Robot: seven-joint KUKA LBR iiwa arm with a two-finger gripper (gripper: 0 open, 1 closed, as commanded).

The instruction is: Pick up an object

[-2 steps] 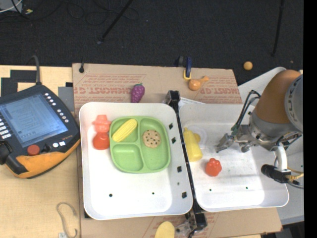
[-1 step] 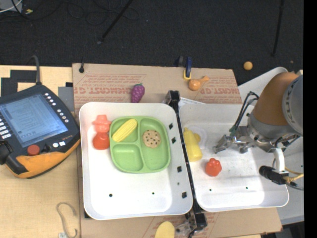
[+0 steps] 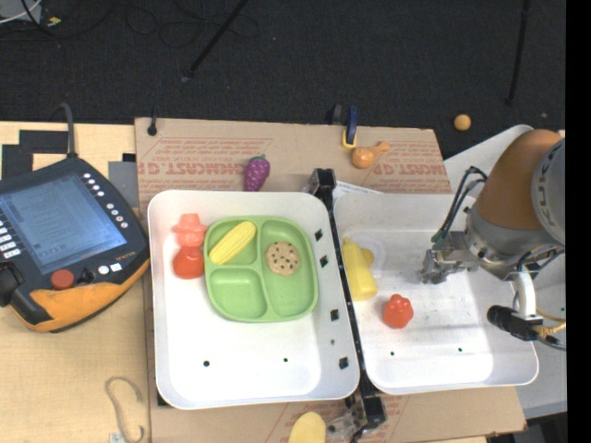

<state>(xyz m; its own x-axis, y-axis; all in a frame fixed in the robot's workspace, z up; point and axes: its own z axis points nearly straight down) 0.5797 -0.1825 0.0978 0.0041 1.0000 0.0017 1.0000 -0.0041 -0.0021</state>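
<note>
In the right bin point(image 3: 443, 358) lie a yellow bottle-shaped toy point(image 3: 358, 268) near the left wall and a small red pepper toy point(image 3: 398, 311) towards the middle. My gripper point(image 3: 434, 268) hangs low over the right bin's floor, to the right of the yellow toy and up-right of the red pepper. Nothing shows between it and the bin floor. The left bin point(image 3: 240, 367) holds a green divided plate point(image 3: 261, 268) with a yellow corn cob point(image 3: 230, 241) and a cookie point(image 3: 283, 257) on it, and an orange-red toy point(image 3: 188, 247) beside the plate.
A teach pendant point(image 3: 65, 238) lies left of the bins. On the cardboard behind them sit a purple grape toy point(image 3: 257, 171) and an orange gourd-like toy point(image 3: 366, 154). A yellow object point(image 3: 307, 427) lies in front of the bins. The arm's grey body point(image 3: 522, 201) fills the right side.
</note>
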